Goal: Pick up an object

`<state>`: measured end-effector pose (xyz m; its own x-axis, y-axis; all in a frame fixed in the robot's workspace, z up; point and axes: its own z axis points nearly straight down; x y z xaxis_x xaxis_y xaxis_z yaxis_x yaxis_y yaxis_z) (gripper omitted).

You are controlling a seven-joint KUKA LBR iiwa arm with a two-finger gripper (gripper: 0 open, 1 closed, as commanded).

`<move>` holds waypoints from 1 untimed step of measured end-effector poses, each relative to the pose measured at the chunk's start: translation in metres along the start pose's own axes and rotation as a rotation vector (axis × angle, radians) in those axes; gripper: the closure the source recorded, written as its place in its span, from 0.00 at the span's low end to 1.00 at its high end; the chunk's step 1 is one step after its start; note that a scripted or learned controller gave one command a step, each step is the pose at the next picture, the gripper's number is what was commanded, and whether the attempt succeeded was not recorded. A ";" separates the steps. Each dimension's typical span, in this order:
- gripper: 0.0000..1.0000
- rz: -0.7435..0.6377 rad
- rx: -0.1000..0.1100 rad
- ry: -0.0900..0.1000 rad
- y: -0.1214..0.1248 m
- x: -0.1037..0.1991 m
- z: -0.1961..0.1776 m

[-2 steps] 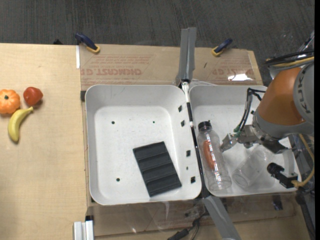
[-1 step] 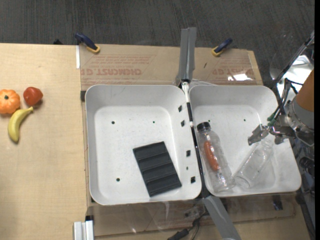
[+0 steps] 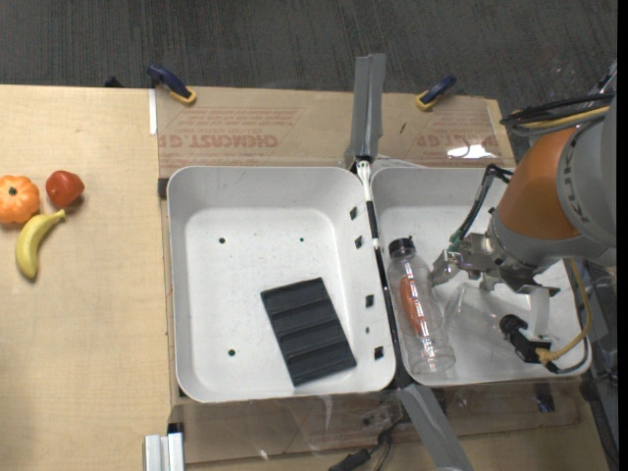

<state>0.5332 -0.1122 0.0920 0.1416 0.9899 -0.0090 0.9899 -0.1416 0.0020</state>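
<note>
A clear plastic bottle with a red label lies lengthwise along the left wall of the right bin, cap pointing to the far side. My gripper hangs low in that bin, just right of the bottle's upper half and close to it. Nothing shows clearly in its grasp. A black ribbed block lies flat in the left bin, towards the near right corner.
On the wooden bench top to the left lie an orange, a red fruit and a banana. Brown cardboard sits behind the bins, held by two clamps. The arm's orange band hangs over the right bin's right side.
</note>
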 end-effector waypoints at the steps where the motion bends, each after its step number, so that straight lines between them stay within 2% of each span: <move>1: 0.00 -0.091 0.002 0.008 -0.024 -0.040 -0.081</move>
